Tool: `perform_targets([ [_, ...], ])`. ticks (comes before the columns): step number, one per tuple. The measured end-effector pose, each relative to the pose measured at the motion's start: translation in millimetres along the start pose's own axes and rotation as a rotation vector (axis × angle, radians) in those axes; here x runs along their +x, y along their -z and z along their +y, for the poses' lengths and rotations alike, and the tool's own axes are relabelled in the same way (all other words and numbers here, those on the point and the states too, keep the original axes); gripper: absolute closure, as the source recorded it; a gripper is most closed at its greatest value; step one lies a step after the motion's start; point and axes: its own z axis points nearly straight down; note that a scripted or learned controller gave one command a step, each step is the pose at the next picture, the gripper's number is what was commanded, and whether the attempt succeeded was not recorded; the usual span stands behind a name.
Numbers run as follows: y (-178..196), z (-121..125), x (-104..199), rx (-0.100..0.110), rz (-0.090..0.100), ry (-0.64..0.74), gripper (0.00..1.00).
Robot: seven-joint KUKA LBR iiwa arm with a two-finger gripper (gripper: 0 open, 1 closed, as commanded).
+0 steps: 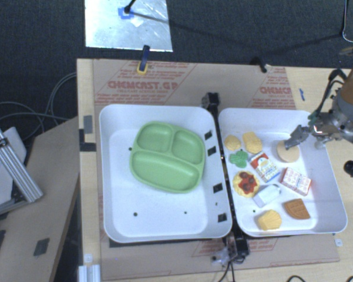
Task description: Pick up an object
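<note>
The right bin (335, 210) holds several toy foods: two yellow biscuits (252, 141), a green broccoli piece (239, 157), a beige round disc (288, 152), a red-and-white carton (265, 167), a small pizza (246, 183), a red-patterned white box (295, 181), a white block (266, 194), a brown toast slice (296, 208) and a yellow piece (269, 220). My gripper (307, 140) hangs over the bin's upper right, just above and right of the beige disc. It is open, with nothing between its fingers.
The left bin (114, 216) holds a green divided plate (167, 156). A black divider strip (218, 157) runs between the bins. A shiny metal sheet (129, 16) lies beyond the bench. An aluminium frame (9, 163) stands at the far left.
</note>
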Motion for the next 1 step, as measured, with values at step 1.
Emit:
perform_targets([
  [1, -45.3, 7.4, -2.4, 0.000, 0.001, 0.000, 0.00],
])
